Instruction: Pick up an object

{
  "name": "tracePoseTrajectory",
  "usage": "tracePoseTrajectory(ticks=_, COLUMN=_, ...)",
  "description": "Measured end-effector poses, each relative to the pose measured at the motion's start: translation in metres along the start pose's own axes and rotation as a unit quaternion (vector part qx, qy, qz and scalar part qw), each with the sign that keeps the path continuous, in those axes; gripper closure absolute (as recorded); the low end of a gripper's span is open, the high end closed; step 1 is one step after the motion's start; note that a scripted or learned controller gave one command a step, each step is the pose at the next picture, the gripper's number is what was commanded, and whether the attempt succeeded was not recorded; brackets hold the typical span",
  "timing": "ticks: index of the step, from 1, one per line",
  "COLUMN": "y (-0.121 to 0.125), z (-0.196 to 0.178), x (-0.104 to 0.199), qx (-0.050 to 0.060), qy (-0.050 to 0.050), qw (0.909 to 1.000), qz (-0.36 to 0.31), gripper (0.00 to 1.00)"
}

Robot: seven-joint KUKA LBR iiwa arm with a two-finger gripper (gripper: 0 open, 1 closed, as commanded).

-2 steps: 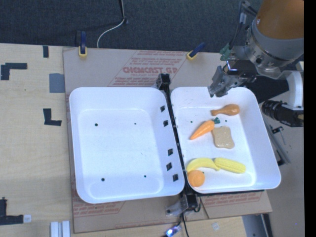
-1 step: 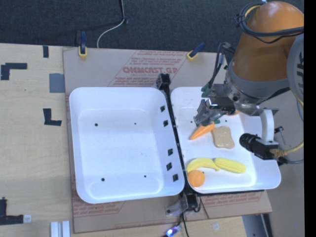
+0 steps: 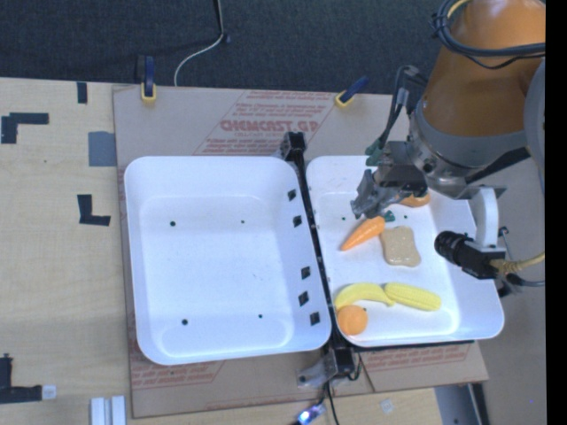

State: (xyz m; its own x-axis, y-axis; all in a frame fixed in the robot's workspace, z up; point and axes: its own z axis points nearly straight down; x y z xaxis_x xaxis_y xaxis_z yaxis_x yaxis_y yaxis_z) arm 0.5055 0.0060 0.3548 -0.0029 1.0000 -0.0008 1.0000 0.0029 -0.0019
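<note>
Two bins sit on the tabletop, and in the right bin (image 3: 469, 326) the tool (image 3: 374, 200) hangs low just above the carrot's (image 3: 364, 233) leafy end, seemingly lined up to grab it, grip state unclear.

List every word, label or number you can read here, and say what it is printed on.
"CHEMGUARD" or close to it, in red, on the brown cardboard sheet behind the bins; the letters are blurred, so the reading is uncertain.
Smaller red lines above and below it: too blurred to read.
Faint red print on the cardboard's front edge: unreadable.
</note>
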Motion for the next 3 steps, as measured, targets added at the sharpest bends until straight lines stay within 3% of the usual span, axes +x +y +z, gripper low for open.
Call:
tracePoseTrajectory(ticks=1, y=-0.017, z=-0.114, x=0.041, qx=-0.007, qy=0.002, qw=1.0, qz=-0.002, gripper=1.0)
tracePoseTrajectory(ticks=2, y=0.032, z=0.046, x=0.083, qx=0.008, qy=-0.001, qw=1.0, qz=-0.001, gripper=1.0)
tracePoseTrajectory(ticks=3, y=0.033, z=0.027, x=0.082, qx=0.001, qy=0.0, qw=1.0, qz=0.0, gripper=1.0)
